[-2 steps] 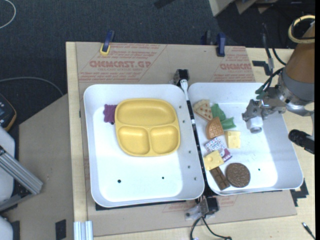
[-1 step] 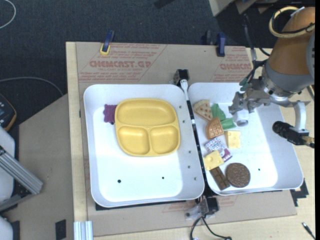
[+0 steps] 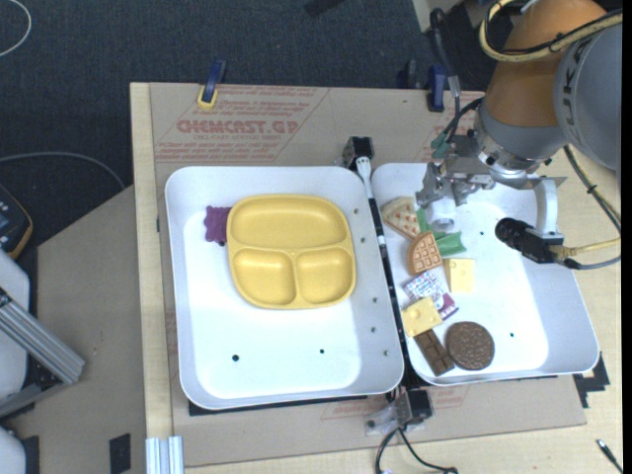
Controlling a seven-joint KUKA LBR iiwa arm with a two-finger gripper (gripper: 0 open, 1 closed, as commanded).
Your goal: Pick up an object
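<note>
Brown round cookie low in right bin, well below gripper, grip state unclear.

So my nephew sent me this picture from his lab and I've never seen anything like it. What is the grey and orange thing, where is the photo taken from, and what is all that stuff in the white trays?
The grey and orange thing is a robot arm, reaching in from the right. At its end sits a claw for grasping things. The photo comes from one fixed camera above the bench, looking down at a slant.

Two shallow white bins stand side by side. The left bin holds a yellow divided plate with a small purple item against its left edge. The right bin holds toy food along its left side: a waffle, a yellow cheese piece, a brown round cookie, a chocolate bar and a few more.

The claw hangs low over the upper part of that pile. I cannot tell whether it grips anything.
</note>
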